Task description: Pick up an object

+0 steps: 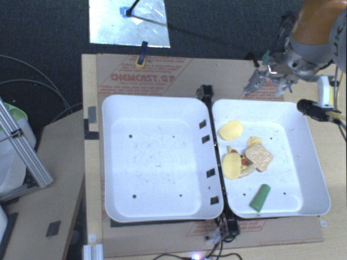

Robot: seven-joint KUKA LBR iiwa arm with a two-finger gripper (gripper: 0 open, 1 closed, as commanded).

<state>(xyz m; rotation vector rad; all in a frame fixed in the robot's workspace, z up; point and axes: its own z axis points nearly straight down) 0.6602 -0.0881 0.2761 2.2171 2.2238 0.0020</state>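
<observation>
The tool (264,80) hangs spread and empty above the right white bin's (309,145) far edge; the approach isn't done, and descent toward the green cylinder (259,197) near the table's front edge looks next.

Red lettering, apparently "CHEMCAST GP", on brown board (142,78) beneath bins

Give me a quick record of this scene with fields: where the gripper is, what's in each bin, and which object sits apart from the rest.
gripper: above the far edge of the right bin, at, holding nothing
right bin contents: yellow piece, clustered pile with toast slice, green cylinder
left bin: no objects seen
most isolated object: green cylinder, near front edge
</observation>
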